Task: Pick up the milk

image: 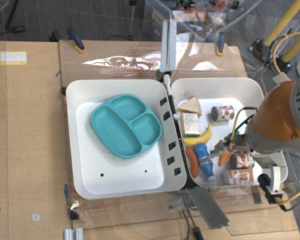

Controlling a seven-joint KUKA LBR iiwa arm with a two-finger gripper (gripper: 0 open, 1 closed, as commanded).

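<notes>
The arm's orange band (pixel 277 115) is sitting highest over the right bin (pixel 250 86) and covering much of its outer side. Beneath it the end effector (pixel 229 148) is hanging low among the food, and I cannot tell whether it is wide or narrow; the wrist is shadowing it. Nothing is visibly sitting in its grasp. Just beside it two labelled cans (pixel 240 168) are lying, partly hidden. A little farther off, toward the bin divider, the blue bottle (pixel 205 162) and banana (pixel 200 136) are lying. Beyond the banana the milk (pixel 191 124), a small carton, is resting on the bin floor, apart from the end effector. So the pick is looking not yet done.
</notes>
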